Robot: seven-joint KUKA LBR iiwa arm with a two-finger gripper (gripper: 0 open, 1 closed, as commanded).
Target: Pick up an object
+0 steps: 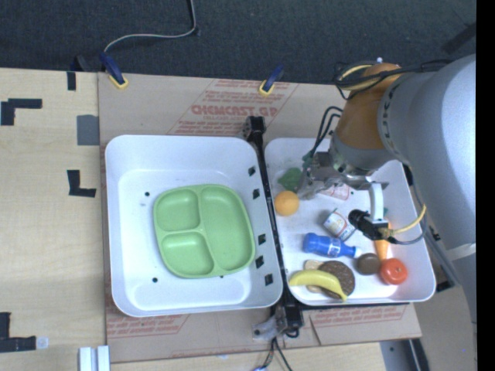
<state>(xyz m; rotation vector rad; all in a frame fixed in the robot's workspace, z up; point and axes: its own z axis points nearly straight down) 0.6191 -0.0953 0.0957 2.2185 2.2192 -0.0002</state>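
- Gripper (317,182) sits low in the upper left of the right bin (410,288), just right of the divider. Can't tell its state; wrist blocks the view.
- Nearest candidates: green piece (291,178) just left of it, orange ball (287,203) just below that. No object visibly held.
- Rest of the bin, lower half: can (335,222), blue bottle (328,246), banana (318,281) lying on a brown disc (340,273), tomato (394,271), carrot (382,247).
- Risks, my read: ball is round, likely rolls off on a slightly off-centre close. Green piece lies close to the bin wall, so a finger could clip the wall or divider.
- Items are crowded; a low approach could knock neighbours around.
- Left bin (124,161) carries a green tray (204,230), well apart from the arm.
- Bins sit on a cardboard sheet (224,110), clamped at the top edge, on a wooden desk (39,207). Dark carpet at frame top with a loose cable (186,6).
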